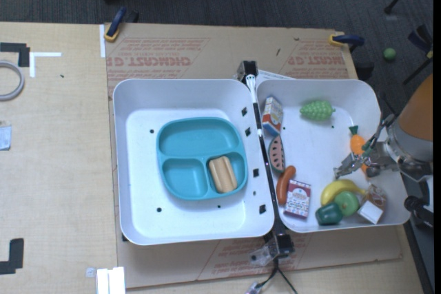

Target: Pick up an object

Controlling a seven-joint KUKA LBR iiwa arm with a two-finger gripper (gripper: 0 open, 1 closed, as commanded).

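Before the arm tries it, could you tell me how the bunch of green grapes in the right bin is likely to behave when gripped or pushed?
The green grapes look like a moulded toy, so probably light and fairly stiff. The bumpy, rounded surface may let fingers slip off rather than seat flat. The bunch lies apart from the other items on the right bin floor, so a push would likely slide or rock it.

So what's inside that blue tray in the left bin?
The blue tray has three sections. One bread roll lies in its lower right section. The other two sections show bare blue plastic. Whatever is under the roll is covered, so that cannot be seen.
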